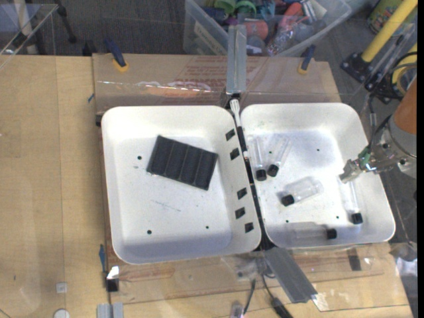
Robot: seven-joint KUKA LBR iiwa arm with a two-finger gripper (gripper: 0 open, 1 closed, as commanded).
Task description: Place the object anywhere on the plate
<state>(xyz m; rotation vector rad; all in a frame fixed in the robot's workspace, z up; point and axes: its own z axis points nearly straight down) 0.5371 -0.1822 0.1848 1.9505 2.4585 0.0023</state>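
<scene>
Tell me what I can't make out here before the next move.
- Gripper, camera view: too small and blurred to read its fingers or any grasp.
- Arm: cut off by the right edge.
- Clear vials in the right bin: transparent, outlines faint, count uncertain.

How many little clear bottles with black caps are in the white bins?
5, all in the right bin: two near the divider, one mid-bin, one along the front wall, one under the gripper. More may be hidden.

No text, label, brand or number is legible on anything in view
</scene>
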